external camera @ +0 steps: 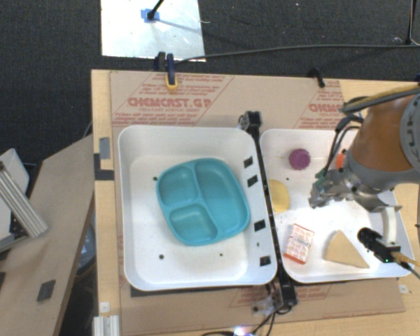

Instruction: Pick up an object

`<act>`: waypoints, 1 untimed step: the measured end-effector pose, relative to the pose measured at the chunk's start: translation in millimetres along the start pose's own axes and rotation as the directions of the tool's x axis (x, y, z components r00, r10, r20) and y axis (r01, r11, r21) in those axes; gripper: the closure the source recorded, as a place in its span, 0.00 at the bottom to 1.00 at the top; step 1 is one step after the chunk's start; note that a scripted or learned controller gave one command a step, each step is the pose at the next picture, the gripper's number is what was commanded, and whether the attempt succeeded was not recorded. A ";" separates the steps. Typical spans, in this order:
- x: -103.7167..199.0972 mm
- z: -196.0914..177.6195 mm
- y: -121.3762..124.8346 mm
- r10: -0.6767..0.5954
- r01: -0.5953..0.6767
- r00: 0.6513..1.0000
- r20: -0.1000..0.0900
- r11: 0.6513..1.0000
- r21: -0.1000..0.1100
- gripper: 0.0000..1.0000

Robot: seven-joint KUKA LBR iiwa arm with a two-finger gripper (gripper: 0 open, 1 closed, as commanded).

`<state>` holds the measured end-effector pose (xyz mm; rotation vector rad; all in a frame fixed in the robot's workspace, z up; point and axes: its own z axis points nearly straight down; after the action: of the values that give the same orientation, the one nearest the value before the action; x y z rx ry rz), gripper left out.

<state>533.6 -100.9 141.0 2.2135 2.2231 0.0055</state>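
Bench (196, 93) surface is brown board with red printed letters, and on it two shallow white bins stand side by side, touching along a black divider. The left bin (136, 187) carries a teal divided plate (201, 200) with three compartments, lying a little turned near the middle of the bin. The right bin (315, 142) carries four small things. A purple ball (299, 159) lies in the far part. A pale yellow round object (279, 196), maybe a lemon, lies against the left wall of this bin, just beside the divider. A small red and white packet (300, 243) lies in the near part, and a tan wedge (346, 250), like a piece of cheese or wood, lies to the right of it, near but apart.

The arm comes in from the right, with the orange band (381, 135) above the wrist. The gripper (327, 193) hangs over the middle of the right bin, between the purple ball and the packet, close to the yellow object. It is small and dark against the white, so I cannot tell how the jaws stand, and I see nothing between them.
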 end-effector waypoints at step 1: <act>2.7 -60.5 -4.8 0.000 0.000 1.000 0.000 1.000 -0.002 1.00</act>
<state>528.5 -98.1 201.5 2.2122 2.2216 0.0076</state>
